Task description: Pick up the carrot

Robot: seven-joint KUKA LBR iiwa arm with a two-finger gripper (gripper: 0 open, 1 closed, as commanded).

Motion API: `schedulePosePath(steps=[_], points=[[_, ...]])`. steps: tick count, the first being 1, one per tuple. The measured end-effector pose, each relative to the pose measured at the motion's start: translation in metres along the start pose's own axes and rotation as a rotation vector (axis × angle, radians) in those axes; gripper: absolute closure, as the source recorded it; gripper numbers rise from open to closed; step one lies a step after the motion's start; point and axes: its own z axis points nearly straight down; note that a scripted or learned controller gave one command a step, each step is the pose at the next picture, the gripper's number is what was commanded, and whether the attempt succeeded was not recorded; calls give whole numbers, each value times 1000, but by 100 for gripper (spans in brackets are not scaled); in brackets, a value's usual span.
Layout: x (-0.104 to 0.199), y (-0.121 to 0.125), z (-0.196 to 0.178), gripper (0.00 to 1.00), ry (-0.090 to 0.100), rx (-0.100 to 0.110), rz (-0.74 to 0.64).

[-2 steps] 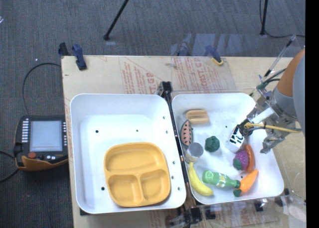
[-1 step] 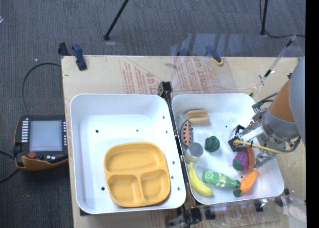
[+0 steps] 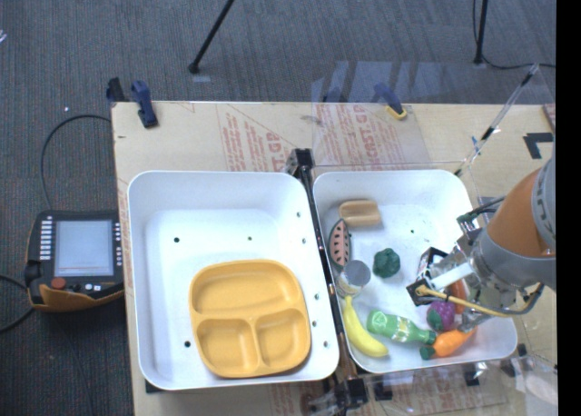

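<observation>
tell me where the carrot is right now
In the camera view, the carrot lies at the near right corner of the right bin, just right of the green bottle and below the purple toy.

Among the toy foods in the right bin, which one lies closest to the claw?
The purple piece lies closest, directly beside the claw. The orange carrot sits just below it toward the bin's front edge, and the green bottle lies further left.

Orange carrot (image 3: 449, 342), yellow banana (image 3: 361, 331), yellow tray (image 3: 250, 317), white bins (image 3: 145, 223).
</observation>
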Motion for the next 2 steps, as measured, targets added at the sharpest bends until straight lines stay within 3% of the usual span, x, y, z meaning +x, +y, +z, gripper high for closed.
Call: schedulePosePath(steps=[2], points=[[-7,20,1,0,-4,-1,-656]])
